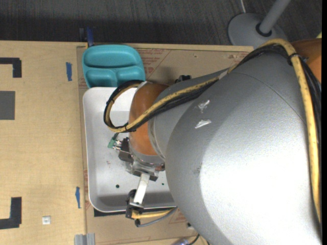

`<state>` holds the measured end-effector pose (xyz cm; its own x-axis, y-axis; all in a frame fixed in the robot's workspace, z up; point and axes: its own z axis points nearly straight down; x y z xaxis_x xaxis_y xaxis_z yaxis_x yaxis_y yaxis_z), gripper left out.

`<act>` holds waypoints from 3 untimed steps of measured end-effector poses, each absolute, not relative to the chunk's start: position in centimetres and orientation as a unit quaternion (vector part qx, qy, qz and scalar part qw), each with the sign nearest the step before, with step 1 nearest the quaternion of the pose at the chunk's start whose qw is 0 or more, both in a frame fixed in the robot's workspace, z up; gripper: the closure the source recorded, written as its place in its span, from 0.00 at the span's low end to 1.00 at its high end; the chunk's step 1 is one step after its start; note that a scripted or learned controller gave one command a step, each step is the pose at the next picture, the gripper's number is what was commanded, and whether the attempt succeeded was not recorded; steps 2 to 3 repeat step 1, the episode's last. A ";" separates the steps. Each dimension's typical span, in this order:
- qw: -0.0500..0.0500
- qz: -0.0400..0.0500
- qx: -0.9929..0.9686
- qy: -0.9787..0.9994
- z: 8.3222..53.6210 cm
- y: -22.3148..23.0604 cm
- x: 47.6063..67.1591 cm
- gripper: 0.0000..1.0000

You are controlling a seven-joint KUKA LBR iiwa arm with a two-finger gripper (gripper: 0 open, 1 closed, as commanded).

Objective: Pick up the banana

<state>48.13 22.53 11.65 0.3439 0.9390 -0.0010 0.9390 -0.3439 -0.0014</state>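
As the gripper (pixel 134 163) hangs over the white bin (pixel 97 137), lower centre-left, we cannot tell its opening.

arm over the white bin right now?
Yes, its orange band sits directly above the white bin.

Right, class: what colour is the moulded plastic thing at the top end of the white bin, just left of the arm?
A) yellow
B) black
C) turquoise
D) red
C: the plastic thing at the top end of the white bin is plainly turquoise, set against the big grey arm beside it.
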 end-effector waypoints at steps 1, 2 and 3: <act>0.000 0.001 -0.819 -0.574 12.6 22.6 48.1 1.00; 0.000 0.001 -0.819 -0.574 12.6 22.6 48.1 1.00; 0.000 0.001 -0.819 -0.574 12.6 22.6 48.1 1.00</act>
